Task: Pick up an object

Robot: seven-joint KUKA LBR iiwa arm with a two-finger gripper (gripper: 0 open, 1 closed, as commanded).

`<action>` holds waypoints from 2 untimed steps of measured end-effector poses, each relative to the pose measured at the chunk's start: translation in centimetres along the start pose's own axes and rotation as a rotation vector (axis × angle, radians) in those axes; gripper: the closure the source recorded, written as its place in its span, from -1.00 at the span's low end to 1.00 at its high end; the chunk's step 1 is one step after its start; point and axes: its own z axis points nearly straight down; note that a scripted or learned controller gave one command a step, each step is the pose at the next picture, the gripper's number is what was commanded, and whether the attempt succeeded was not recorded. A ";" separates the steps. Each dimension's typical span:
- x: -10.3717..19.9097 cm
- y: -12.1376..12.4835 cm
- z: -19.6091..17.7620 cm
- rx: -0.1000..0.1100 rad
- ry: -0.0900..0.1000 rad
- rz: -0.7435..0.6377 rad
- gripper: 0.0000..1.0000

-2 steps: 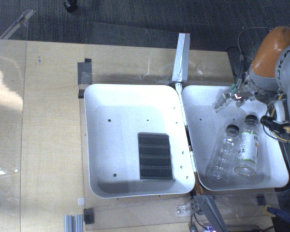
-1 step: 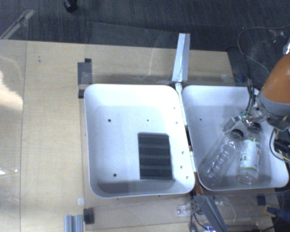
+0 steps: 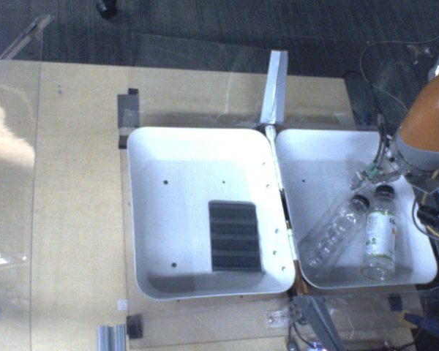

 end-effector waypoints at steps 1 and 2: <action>0.0 0.0 0.0 0.000 0.000 0.000 -1.00; -0.2 0.4 1.3 0.008 0.002 -0.104 -1.00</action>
